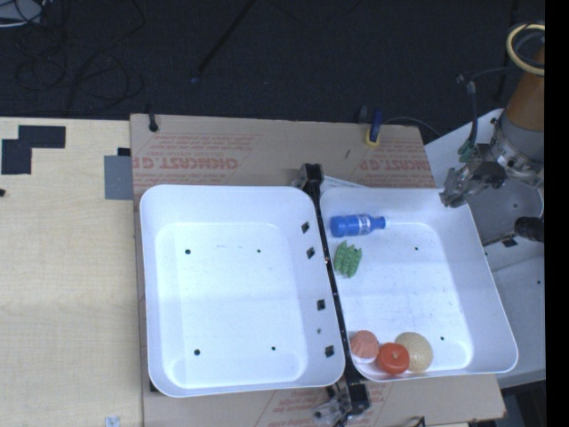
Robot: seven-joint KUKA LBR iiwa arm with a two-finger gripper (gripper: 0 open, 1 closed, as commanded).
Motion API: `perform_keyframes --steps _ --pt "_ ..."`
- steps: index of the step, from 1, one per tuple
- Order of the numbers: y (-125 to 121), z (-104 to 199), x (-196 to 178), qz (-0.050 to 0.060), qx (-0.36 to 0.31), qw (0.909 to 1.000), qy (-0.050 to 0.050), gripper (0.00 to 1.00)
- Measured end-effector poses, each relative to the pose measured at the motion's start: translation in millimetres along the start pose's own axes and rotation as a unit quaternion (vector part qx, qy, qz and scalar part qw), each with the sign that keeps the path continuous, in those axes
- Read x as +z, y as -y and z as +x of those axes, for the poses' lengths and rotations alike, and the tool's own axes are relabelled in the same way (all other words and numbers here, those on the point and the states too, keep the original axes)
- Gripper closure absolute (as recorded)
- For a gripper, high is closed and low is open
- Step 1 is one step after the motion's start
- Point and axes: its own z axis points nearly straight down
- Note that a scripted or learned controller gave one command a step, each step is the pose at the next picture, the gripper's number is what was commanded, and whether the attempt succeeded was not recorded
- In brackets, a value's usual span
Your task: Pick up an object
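At the far right, above the top corner of the right bin [498, 327], hangs the end effector [458, 188]. It is too small and dark to tell how it is set, and nothing shows in its grip. Its grey arm [520, 140] has an orange band [526, 105]. Inside the right bin, a blue bottle [356, 225] lies on its side near the top. Just below it sits a small green thing [347, 260]. Down in the bottom corner, three round things touch: a pink one [364, 344], a red one [392, 358] and a pale yellow one [414, 350]. The left bin [151, 283] sits beside it on the tabletop [62, 265].
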Motion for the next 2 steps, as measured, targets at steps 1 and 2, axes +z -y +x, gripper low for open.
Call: perform_keyframes --steps 1,2 --pt "46 85 73 0.006 0.002 1.0 -0.003 1.0" --pt "86 151 34 0.002 0.001 1.0 -0.002 1.0"
